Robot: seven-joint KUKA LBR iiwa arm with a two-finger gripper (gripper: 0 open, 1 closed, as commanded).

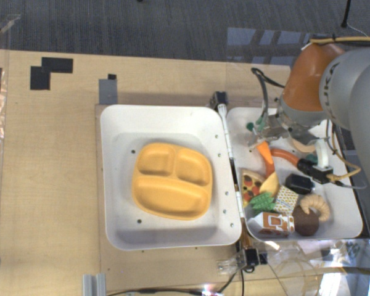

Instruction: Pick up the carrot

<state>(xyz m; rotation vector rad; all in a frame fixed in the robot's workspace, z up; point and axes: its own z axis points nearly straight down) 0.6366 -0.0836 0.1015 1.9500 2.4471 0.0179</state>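
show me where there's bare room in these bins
Left bin: bare white floor all round the yellow tray. Right bin: crowded, toy food heaped at the near end, carrot by the pincer; only its far left corner is bare.

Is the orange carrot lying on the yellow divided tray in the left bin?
No, the orange carrot lies in the right white bin, apart from the yellow divided plastic tray.

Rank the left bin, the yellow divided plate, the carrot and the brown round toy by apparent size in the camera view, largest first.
1. left bin
2. yellow divided plate
3-4. carrot and brown round toy: not ranked, since the carrot looks longer and the toy looks wider.
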